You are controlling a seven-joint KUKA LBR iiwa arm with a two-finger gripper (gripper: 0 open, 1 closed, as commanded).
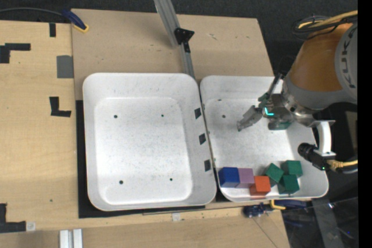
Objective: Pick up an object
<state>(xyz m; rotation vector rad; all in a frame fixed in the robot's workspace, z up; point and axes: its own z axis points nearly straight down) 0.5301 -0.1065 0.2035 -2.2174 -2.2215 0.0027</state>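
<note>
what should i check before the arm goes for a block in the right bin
1. Blocks present in the right bin: ok; blue block, purple block, orange block and three green blocks cluster at its near edge.
2. Pincer above the cluster: not ok; it sits over bare bin floor, farther back than the blocks.
3. Pincer free of any block: ok; nothing shows between its fingers.
4. Fingers open enough to grasp: cannot tell.
5. Room around a target: not ok; the blocks are packed together against the bin wall.
</note>
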